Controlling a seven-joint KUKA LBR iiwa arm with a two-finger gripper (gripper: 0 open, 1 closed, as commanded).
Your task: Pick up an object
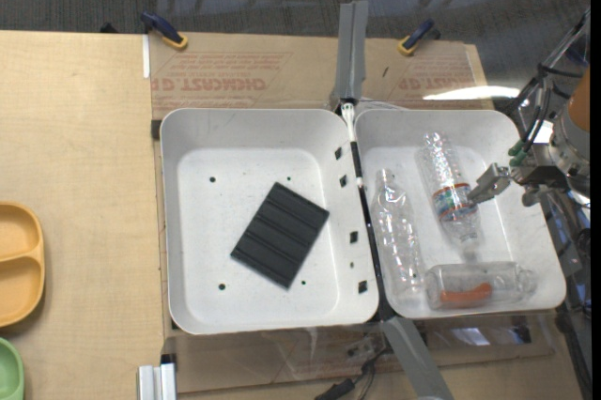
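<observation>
Three clear plastic bottles lie in the right bin (526,229). One with a red and blue label (449,190) lies lengthwise in the middle. A crumpled bottle (395,229) rests along the bin's left wall. A third with something orange inside (475,284) lies crosswise at the front. A black ribbed rectangular block (281,234) lies tilted in the left bin (188,201). My gripper (507,181) hangs over the right bin's right side, just right of the labelled bottle, with nothing visibly held.
A divider with black clips (355,192) separates the two bins. Cardboard (235,74) lies behind them, held by clamps. An orange tray (17,262) sits at the far left of the wooden bench. Cables and the arm (573,107) crowd the right edge.
</observation>
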